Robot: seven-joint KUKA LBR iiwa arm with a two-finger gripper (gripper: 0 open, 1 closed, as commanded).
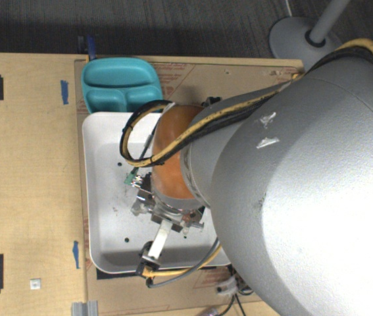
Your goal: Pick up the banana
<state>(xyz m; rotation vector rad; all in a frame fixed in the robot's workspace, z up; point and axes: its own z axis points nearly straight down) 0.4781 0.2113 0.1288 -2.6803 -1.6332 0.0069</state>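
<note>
A single fixed camera looks down at a slant on the bench (pixel 28 176), close over the white bin (pixel 100 189); the grey arm (pixel 304 196) looms in from three o'clock.

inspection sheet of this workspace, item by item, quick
surface: white bin on a tan bench; a few dark specks on the bin floor
job's things: nothing seen
clutter: teal tray beside the bin's far edge; blue tape on the bench
grippers: pincer low inside the bin, below the orange band; grey arm covers the bin's right part
cables: yellow and black cable loops over the bin
surroundings: dark carpet, grey stand base
</note>
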